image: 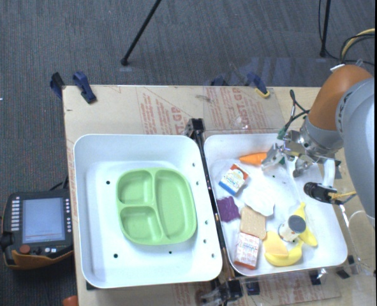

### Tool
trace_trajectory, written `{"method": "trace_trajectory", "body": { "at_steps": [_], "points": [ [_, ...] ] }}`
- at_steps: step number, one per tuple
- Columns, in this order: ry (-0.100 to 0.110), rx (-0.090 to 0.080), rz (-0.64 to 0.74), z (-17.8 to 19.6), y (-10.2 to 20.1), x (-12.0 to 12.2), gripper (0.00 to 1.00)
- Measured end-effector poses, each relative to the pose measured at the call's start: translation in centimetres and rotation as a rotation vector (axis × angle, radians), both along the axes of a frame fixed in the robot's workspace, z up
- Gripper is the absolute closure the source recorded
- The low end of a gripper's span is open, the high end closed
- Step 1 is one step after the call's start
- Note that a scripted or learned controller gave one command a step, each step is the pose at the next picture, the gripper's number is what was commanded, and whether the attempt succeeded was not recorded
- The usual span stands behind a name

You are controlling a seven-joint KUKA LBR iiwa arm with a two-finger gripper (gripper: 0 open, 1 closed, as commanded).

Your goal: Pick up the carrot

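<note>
Setting: dark grey carpet is surrounding a cardboard-topped bench (150,107), with tripod legs standing on the floor behind it and a teach pendant (38,225) lying on the floor off its left side.
Bins: two shallow white bins are sitting side by side; the left bin (92,164) is holding a green divided plate (156,206), and the right bin (332,234) is holding the clutter.
Carrot: the carrot (254,159) is lying near the back of the right bin, close to its far wall, with white floor showing on most sides of it.
Carrot axis: its long axis is running roughly left to right across the view, and the thinner end seems to be pointing left.
Neighbours: a small blue and white carton (233,180) is sitting just in front of the carrot, a purple piece (228,208) and a cracker-like slab (252,222) are lying further forward, and a yellow banana (284,250) is resting at the near right.
Arm: the grey arm with its orange band is reaching in from the right, over the back right part of the right bin.
Gripper: the gripper (279,157) is hanging just right of the carrot's thick end, close beside it or touching; I cannot tell which.
Gripper state: how wide it is standing cannot be told from this slant, and nothing is visibly held.
Key relation: the carrot is lying just left of the tool, so the grasp probably calls for a short shift left and a closing across the short width, not along the length.
Risk: coming down at the thick end could simply be nudging the carrot away.
</note>
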State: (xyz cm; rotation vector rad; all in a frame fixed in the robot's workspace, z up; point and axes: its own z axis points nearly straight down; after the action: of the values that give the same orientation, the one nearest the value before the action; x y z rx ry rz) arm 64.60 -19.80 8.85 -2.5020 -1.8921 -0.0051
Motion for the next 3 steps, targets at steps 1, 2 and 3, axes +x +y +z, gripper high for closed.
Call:
{"method": "trace_trajectory", "body": {
  "at_steps": [1,2,3],
  "points": [
    [0.014,-0.003,-0.249,-0.3,0.5,-0.5,0.00],
    [0.031,0.004,-0.488,-0.6,0.0,-0.7,0.00],
    [0.017,-0.008,-0.633,-0.5,2.8,-0.9,0.00]
  ]
}}
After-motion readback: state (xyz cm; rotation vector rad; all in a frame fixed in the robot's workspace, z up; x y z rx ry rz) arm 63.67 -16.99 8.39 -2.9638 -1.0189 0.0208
